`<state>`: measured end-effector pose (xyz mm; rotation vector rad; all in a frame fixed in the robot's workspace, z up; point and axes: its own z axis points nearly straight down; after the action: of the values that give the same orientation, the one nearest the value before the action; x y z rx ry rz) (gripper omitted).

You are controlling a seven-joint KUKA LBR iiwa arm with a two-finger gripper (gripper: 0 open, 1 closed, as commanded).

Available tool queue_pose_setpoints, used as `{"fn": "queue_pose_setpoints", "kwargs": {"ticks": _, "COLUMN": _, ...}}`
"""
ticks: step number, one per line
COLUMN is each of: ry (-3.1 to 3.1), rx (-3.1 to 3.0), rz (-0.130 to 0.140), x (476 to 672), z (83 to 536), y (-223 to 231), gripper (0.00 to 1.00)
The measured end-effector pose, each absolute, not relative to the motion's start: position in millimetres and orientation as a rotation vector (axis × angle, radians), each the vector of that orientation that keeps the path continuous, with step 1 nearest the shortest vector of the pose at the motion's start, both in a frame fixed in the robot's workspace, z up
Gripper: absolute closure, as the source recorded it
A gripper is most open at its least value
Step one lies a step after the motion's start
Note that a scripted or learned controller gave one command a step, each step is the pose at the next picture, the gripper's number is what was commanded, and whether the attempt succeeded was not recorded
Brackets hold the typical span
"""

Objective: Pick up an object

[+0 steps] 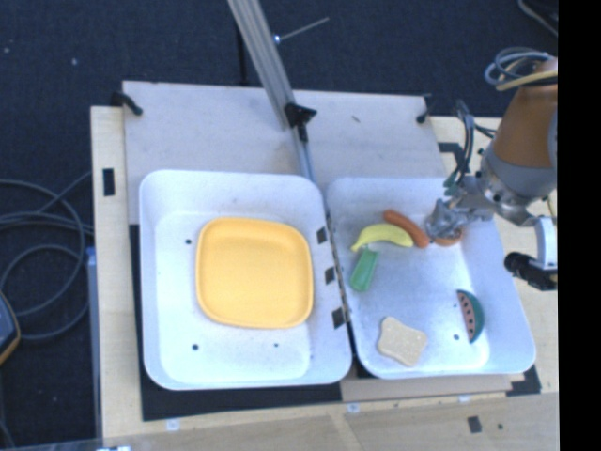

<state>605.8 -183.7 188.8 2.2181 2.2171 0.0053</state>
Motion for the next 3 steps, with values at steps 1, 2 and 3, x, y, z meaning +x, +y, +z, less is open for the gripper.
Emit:
{"fn": "queue_pose_setpoints", "kwargs": {"ticks": 1, "ry": 2.219, "rx": 2.22, "rz": 0.003, "x": 606.2, "z": 212.0, "y": -184.4, "gripper": 1.0}}
{"fn": "queue_pose_setpoints", "kwargs": {"ticks": 2, "ry": 2.226, "rx": 2.217, "rz": 0.002, "x": 622.4, "z": 208.5, "y": -130.1, "gripper": 1.0}}
{"fn": "queue_pose_setpoints", "kwargs": {"ticks": 3, "ry": 2.226, "rx": 2.216, "rz": 0.003, "x": 636.6, "z": 213.4, "y": -75.6, "gripper": 1.0}}
